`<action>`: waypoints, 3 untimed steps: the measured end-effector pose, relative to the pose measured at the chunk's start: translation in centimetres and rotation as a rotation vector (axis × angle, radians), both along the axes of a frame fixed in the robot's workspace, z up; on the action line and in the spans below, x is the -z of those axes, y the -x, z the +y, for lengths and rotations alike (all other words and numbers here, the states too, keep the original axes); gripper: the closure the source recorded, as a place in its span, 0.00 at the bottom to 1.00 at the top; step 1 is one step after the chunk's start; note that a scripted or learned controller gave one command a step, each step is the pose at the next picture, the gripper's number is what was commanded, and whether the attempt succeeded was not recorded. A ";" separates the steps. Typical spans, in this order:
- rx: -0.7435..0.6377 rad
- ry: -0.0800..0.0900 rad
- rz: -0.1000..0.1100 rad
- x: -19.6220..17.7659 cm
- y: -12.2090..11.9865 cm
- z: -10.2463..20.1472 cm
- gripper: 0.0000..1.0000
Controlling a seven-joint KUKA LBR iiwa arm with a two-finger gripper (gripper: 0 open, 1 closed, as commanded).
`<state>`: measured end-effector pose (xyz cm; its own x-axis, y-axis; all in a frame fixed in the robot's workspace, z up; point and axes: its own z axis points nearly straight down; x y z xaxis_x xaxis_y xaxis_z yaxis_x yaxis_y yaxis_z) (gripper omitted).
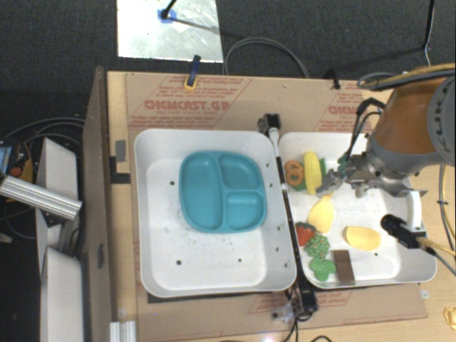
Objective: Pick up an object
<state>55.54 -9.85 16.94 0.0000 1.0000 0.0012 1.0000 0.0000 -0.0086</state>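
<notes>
Cardboard-topped bench (214, 95), glossy blue divided plate (222, 192), knobbly yellow corn (312, 172), end effector (332, 182) grip unclear

Plate (221, 192) in left bin (160, 262); toys right bin (413, 266).

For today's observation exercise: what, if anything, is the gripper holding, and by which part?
Cannot be told. The gripper is low in the right bin beside the toy corn, with nothing seen in its grasp.

Bench on dark carpet

A brown board (235, 95) printed with red lettering tops the bench. Beyond its far edge, dark carpet (50, 34) carries a shiny silver sheet (171, 21) and a looping grey cable (263, 48). Left of the board, black cables (35, 130) trail beside a metal rail (39, 197).
</notes>
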 end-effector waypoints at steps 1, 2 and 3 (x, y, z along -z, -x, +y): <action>-0.006 0.002 -0.011 8.9 -4.9 1.4 0.00; -0.010 0.004 -0.001 8.3 -11.4 0.5 0.00; -0.001 0.002 -0.010 7.7 -10.5 0.3 0.00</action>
